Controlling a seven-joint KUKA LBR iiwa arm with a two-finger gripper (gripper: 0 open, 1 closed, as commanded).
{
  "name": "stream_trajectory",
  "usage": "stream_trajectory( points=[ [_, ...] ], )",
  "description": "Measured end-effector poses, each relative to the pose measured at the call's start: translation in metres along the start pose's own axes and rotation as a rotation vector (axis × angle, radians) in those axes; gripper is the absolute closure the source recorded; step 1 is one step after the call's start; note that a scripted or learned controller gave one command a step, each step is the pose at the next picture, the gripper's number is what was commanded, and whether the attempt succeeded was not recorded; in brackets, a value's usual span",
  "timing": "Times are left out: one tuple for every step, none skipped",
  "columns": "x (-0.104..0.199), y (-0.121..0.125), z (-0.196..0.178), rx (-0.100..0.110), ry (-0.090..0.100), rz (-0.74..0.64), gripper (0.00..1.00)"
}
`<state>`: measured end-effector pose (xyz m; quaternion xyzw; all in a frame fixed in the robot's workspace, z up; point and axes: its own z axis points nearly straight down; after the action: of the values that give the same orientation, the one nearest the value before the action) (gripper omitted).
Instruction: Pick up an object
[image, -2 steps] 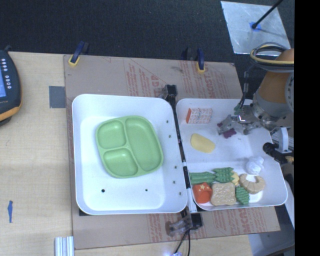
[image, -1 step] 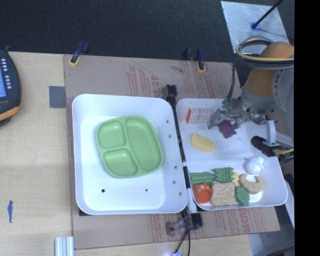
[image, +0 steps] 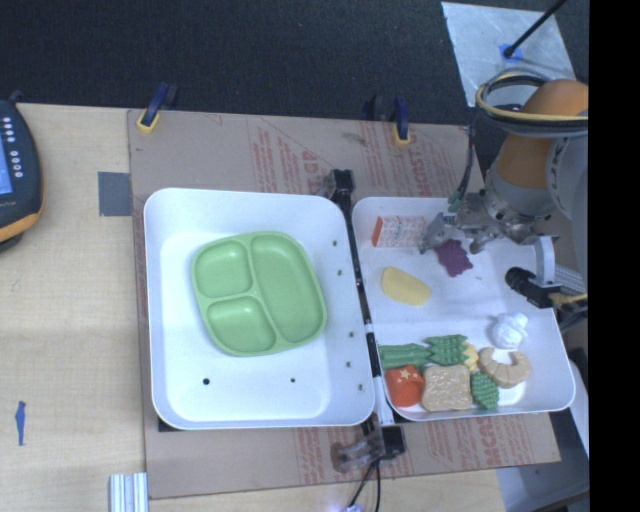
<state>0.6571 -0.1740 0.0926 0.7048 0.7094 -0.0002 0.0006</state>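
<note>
Right white bin: small purple soft-looking lump lies at about 1 o'clock of the bin floor, directly under the hand. Hand's spread not readable from this angle; cannot tell if it has the lump. Lump looks light, squashy, likely non-slip; pinch across its narrow middle. Pale yellow rounded piece sits apart at its 8 o'clock.

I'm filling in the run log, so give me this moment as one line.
arm: over right bin | gripper: at purple object, far end | grasp: unconfirmed | left bin: green divided plate
</note>
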Motion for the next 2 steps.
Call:
stream_trajectory(
  points=[
    [-0.0132,-0.0003,0.0000,-0.001,-0.001,0.004,0.00],
    [-0.0150,-0.0082,0.0005,0.005,0.001,0.004,0.00]
  ],
)
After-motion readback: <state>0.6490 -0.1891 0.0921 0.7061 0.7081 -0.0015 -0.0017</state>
